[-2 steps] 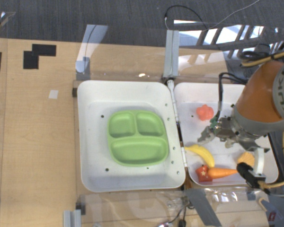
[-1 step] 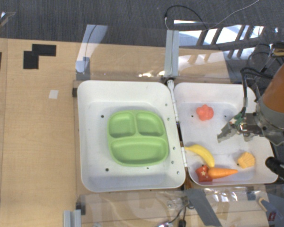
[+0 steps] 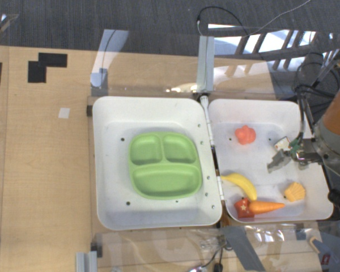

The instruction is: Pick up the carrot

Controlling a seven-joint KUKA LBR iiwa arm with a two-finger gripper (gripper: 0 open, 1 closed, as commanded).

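The orange carrot (image 3: 266, 207) lies flat near the front edge of the right bin (image 3: 255, 115), its tip pointing right. My gripper (image 3: 279, 153) hangs over the right bin's right half, behind and a little right of the carrot, apart from it. Its two fingers are spread with nothing between them.
A yellow banana (image 3: 241, 183) and a red item (image 3: 243, 207) lie just left of the carrot, touching it. A small orange-yellow piece (image 3: 294, 192) sits right of it; a red-pink toy (image 3: 245, 135) lies at the back. A green divided plate (image 3: 165, 165) fills the left bin (image 3: 110, 208).
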